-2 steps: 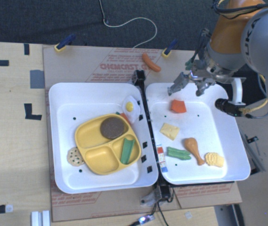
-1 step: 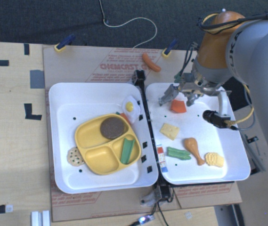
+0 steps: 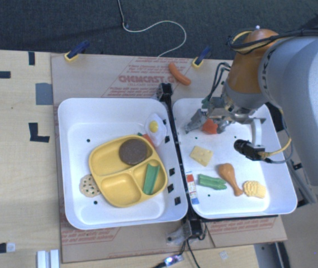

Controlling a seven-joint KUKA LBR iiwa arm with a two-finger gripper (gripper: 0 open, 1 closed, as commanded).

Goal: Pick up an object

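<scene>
My gripper [image 3: 209,124] reaches down into the back of the right bin [image 3: 276,205], its grey fingers spread to either side of a small red-orange object [image 3: 209,127]. The red object sits between the fingers on the bin floor. In the same bin lie a pale yellow cheese wedge [image 3: 201,154], a green bean pod [image 3: 212,182], a brown drumstick [image 3: 229,177] and a yellow ridged piece [image 3: 254,189].
The left bin [image 3: 69,149] holds a yellow divided plate [image 3: 108,177] with a brown patty [image 3: 133,151] and a green piece [image 3: 151,178], plus a cookie [image 3: 89,186] and a fried egg [image 3: 153,127]. An orange sausage [image 3: 179,73] lies on the cardboard behind the bins.
</scene>
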